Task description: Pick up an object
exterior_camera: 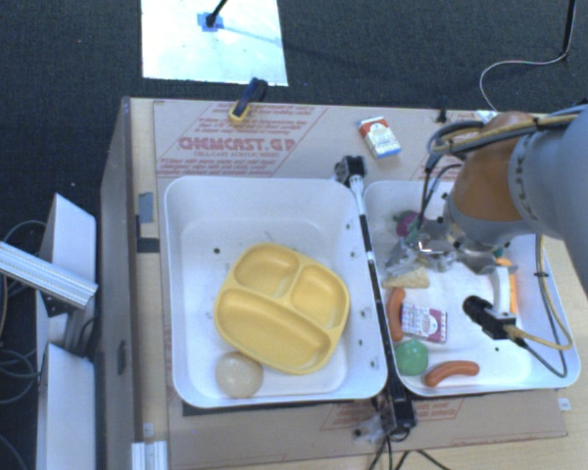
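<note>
My gripper (415,254) is low over the upper left part of the right bin (549,360), the arm coming in from the right. Just below it lies a pale yellowish piece (413,278); whether the gripper touches it is unclear. A purple item (406,225) sits just above the gripper, partly hidden. Further down the bin lie an orange-red sausage (396,313), a red and white carton (424,323), a green ball (412,356) and a second sausage (451,371). An orange stick (514,288) lies to the right, partly behind the arm.
The left bin (191,262) holds a yellow divided tray (282,306) and a pale ball (239,374). On the bench behind the bins lie a small red and white box (379,137) and a blue and yellow tool (247,100). A ridge (372,262) divides the bins.
</note>
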Controlling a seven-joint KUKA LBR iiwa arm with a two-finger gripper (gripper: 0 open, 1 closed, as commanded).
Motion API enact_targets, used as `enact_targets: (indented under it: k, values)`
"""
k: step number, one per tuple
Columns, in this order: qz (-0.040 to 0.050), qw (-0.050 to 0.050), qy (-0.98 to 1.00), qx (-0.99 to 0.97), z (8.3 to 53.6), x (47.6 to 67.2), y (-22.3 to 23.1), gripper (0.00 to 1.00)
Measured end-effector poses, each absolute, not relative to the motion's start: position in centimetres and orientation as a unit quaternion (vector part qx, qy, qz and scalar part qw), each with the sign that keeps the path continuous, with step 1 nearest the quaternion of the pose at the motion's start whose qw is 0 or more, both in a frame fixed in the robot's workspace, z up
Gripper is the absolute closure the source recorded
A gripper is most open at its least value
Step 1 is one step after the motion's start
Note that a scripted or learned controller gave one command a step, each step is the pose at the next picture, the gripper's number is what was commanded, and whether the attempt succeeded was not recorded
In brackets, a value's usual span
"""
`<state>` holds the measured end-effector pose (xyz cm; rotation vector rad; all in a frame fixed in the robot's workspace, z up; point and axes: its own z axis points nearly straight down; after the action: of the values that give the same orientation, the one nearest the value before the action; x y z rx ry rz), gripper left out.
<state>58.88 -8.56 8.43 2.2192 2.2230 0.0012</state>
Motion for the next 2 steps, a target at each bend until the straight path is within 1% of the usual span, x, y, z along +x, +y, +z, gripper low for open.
enact_targets:
  k: [1, 2]
  values:
    - [0.0011, 0.002, 0.709, 0.706, 8.5, 66.9, -8.7, 0.0]
    - [0.0015, 0.003, 0.71, 0.705, 9.6, 67.0, -8.8, 1.0]
